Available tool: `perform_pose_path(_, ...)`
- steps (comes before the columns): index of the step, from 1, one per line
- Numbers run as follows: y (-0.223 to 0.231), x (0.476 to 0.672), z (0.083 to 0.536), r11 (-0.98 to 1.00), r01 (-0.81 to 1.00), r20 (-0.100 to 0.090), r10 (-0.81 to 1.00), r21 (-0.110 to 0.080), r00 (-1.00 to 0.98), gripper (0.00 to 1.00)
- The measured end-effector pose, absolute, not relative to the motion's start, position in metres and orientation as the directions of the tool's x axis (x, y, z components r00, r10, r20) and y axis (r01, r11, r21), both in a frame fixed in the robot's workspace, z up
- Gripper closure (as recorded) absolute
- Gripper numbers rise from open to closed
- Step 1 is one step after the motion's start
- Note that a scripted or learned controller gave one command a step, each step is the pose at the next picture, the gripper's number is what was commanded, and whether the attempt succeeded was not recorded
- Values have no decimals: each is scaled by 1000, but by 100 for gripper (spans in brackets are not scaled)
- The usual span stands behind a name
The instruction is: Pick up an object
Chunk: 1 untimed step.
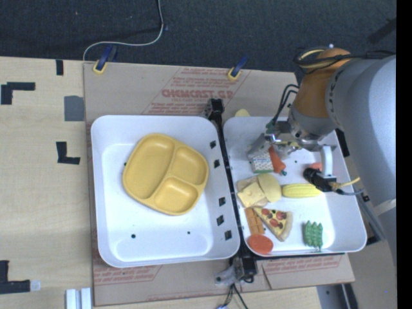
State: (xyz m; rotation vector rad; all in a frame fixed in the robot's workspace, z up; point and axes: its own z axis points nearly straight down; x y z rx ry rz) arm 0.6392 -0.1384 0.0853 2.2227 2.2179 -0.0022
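My gripper hangs low over the upper middle of the right bin, with the grey arm and its orange band behind it to the right. Just beneath its tip lie a small orange carrot and a small patterned box. Whether it touches either one cannot be made out. Further down the bin sit pale yellow cheese pieces, a corn cob, a pizza slice, a bread stick, a red slice and a green vegetable.
The left bin holds a yellow divided plate. A small yellow piece lies at the right bin's top rim. Between the two bins runs a black divider. The arm's bulk covers the right bin's right side.
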Motion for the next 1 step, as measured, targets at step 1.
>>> perform_pose_path(1,-136,640,95,1,1000,-3,1000,0,-1,100)
